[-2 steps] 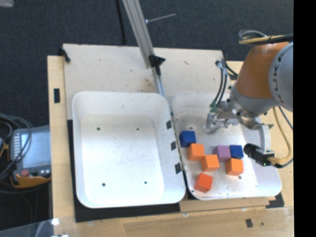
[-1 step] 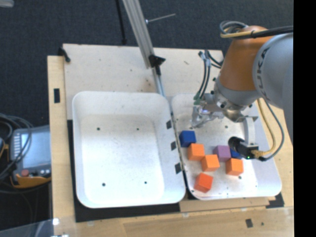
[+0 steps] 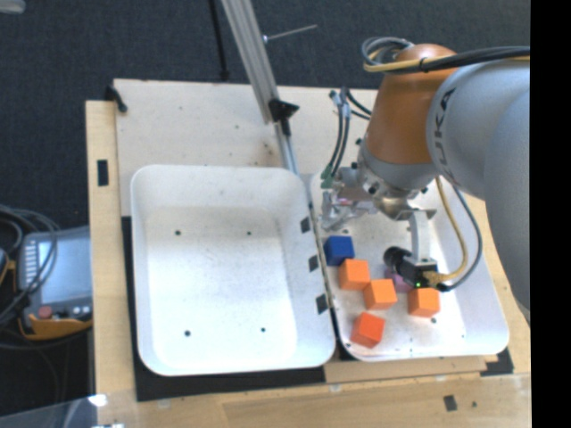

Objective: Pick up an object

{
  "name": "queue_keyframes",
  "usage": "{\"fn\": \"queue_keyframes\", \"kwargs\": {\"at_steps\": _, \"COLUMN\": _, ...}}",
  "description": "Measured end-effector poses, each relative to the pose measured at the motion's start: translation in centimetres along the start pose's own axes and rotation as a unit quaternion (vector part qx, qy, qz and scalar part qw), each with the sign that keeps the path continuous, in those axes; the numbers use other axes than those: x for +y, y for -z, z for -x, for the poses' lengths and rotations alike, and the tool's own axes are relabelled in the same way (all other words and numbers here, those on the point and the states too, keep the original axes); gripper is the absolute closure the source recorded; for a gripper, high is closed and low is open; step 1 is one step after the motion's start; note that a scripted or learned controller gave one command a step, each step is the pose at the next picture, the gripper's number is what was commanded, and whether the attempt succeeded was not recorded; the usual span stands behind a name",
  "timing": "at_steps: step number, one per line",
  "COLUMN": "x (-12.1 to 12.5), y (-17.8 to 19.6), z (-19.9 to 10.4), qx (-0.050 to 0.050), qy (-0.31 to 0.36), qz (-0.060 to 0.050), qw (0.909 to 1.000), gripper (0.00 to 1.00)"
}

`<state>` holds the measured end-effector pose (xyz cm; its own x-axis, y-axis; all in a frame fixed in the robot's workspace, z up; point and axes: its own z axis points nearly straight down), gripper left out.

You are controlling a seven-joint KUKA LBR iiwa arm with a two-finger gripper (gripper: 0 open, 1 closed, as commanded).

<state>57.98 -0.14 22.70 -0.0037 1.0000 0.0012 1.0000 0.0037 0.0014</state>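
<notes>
Overhead, the tool (image 3: pixel 343 205), its grip state impossible to tell, hung in the right bin (image 3: pixel 477 333) just above the blue cube (image 3: pixel 338 250), with four orange cubes (image 3: pixel 356 273) clustered farther toward the front

Robotics lab (bench (image 3: pixel 178 119), bins (image 3: pixel 223 266))

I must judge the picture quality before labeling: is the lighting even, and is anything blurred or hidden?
Camera view: lighting even and soft, weak shadows, no strong glare on the white bins; blue cube and orange cubes are sharp; the arm covers part of the right bin.
</notes>
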Motion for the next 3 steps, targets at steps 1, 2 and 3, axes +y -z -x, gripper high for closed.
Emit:
{"fn": "queue_keyframes", "kwargs": {"at_steps": 1, "x": 0.5, "y": 1.1, "z": -4.7, "qx": 0.0, "qy": 0.002, "qz": 0.0, "qw": 1.0, "gripper": 1.0}}
{"fn": "queue_keyframes", "kwargs": {"at_steps": 2, "x": 1.5, "y": 0.7, "z": -8.8, "qx": 0.0, "qy": 0.001, "qz": 0.0, "qw": 1.0, "gripper": 1.0}}
{"fn": "queue_keyframes", "kwargs": {"at_steps": 3, "x": 1.5, "y": 0.8, "z": -8.5, "qx": -0.002, "qy": 0.0, "qz": -0.001, "qw": 1.0, "gripper": 0.0}}
